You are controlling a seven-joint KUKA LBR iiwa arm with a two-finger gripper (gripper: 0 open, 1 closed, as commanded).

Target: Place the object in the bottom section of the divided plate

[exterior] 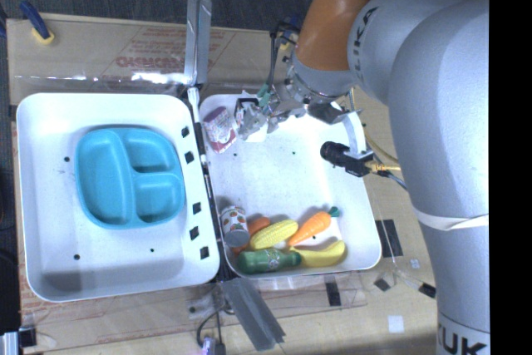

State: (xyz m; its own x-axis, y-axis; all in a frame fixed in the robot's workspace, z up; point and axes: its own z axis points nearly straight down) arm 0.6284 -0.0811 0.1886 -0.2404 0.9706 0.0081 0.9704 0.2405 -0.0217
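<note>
Claw sits low over the far left corner of my right bin, and I cannot tell from this angle how it is set. Just beside it, against the bin's left wall, lies a small pinkish cup; whether they touch I can't say. Along the near edge of that bin I see a cluster: a small printed can, a corn cob, a carrot, a banana and a green cucumber, all crowded together. The blue divided plate rests in the middle of the left bin, well apart from the claw. Both bins sit on the counter.
</note>
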